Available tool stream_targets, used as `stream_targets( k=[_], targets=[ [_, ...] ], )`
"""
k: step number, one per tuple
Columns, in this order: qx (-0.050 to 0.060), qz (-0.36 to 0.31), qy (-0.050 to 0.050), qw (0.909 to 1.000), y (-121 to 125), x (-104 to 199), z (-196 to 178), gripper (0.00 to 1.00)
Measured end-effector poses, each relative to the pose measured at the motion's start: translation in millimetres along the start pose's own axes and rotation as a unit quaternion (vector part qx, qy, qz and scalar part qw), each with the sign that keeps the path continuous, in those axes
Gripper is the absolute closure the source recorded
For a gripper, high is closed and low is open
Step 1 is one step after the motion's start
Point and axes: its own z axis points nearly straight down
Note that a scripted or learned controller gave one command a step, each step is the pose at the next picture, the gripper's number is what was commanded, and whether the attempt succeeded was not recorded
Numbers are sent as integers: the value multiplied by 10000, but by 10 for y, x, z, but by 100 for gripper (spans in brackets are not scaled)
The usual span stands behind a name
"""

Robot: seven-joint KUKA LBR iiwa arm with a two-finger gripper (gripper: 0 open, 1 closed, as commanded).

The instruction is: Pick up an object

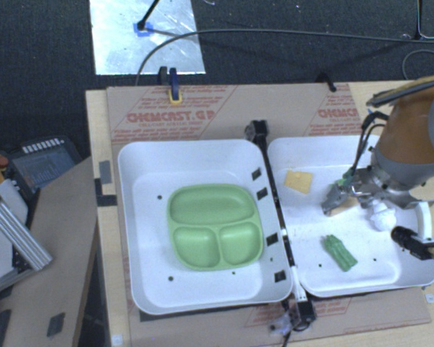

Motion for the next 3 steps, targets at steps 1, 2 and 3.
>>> stream_targets(
  k=[1,2,3],
  targets=[
    [1,0,2,10000,-1,4,522,0],
    [-20,-2,-8,10000,8,-1,392,100],
    [-34,-11,-7,10000,-36,54,-73,100]
  ],
)
